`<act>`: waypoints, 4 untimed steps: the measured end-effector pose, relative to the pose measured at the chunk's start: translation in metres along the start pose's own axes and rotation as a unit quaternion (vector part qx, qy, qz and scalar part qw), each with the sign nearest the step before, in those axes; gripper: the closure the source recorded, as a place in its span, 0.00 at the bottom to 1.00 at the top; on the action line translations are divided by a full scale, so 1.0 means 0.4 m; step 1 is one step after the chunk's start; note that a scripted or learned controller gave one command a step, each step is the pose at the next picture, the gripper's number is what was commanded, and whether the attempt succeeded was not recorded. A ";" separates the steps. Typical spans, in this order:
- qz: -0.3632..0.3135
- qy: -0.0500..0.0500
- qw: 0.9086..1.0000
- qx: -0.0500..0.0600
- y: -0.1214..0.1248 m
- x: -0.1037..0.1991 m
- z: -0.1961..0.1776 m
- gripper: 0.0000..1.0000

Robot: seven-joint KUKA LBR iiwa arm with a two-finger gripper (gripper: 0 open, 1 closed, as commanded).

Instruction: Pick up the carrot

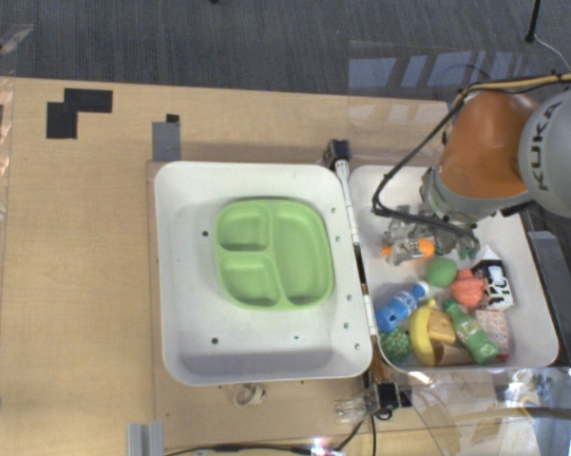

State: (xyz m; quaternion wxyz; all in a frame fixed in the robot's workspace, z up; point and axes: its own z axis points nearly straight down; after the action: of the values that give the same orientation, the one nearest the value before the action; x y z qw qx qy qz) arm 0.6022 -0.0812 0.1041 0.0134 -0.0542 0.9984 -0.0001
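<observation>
Orange carrot (408,248) at gripper (420,238), right bin (542,321).
Whether gripped or merely touched: cannot tell (claw width unclear); toy food heaped just nearer, green plate (271,254) left.

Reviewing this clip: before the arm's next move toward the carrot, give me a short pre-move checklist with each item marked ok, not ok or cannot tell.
1. Carrot located: ok, a small orange piece in the right bin, upper left part.
2. Gripper over the carrot: ok, it sits right at the orange piece.
3. Carrot between the fingers: cannot tell, the wrist hides the contact.
4. Clearance from neighbours: ok, the green ball and blue bottle lie below the carrot, apart from it.
5. Left bin with green tray away from the arm: ok.
</observation>
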 end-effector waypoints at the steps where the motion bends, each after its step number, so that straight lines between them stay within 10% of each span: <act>1: 0.000 0.000 1.000 0.000 0.001 0.001 0.001 0.00; 2: 0.204 0.004 0.979 0.001 -0.031 0.057 0.034 0.00; 3: 0.316 0.006 0.949 0.002 -0.014 -0.021 0.038 0.00; 4: 0.362 0.005 0.932 0.002 -0.003 0.062 0.034 0.00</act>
State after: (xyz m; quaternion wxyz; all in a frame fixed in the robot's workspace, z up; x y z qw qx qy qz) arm 0.5778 -0.0850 0.0898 0.0081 0.3110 0.9504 0.0023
